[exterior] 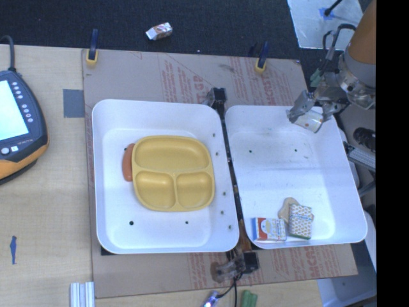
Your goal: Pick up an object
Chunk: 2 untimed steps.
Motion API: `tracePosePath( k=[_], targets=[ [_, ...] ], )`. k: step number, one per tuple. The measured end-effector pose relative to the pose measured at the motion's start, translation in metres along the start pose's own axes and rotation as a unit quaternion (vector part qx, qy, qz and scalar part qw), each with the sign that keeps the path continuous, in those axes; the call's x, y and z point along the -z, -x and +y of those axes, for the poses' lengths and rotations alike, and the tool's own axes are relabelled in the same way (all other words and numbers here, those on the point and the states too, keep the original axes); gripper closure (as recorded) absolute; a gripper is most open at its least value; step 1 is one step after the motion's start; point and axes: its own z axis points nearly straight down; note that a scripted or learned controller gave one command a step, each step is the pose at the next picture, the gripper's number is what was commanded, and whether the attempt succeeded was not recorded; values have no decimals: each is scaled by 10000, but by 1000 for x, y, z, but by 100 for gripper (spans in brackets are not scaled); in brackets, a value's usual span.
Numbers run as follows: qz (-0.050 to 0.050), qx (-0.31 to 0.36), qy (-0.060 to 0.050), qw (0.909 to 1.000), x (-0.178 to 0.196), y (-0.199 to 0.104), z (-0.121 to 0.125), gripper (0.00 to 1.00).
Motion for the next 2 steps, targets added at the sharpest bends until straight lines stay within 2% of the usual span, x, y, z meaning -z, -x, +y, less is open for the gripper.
tracePosePath(
  k=[1,2],
  targets=[
    [1,2,10,10000,19,-52,29,100],
    [-9,12,-8,10000,-5,-98,-17,100]
  ],
)
